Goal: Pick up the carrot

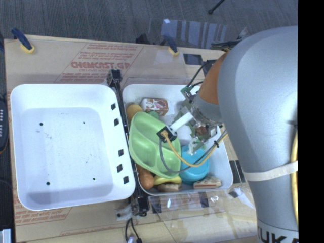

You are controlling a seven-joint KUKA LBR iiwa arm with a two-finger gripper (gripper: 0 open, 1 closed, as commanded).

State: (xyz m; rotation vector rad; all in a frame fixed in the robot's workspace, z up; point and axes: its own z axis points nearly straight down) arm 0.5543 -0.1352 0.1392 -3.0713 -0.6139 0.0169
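The carrot lies at the right bin's near left corner, about seven o'clock from the green plate, partly tucked under it. The grey arm bends in from three o'clock, wrist tilted down over the blue bowl. The claw hangs above that bowl; its grip cannot be told.

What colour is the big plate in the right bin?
Light green, clearest in the camera view: plate in the right bin.

Gripper over cluttered (right) bin
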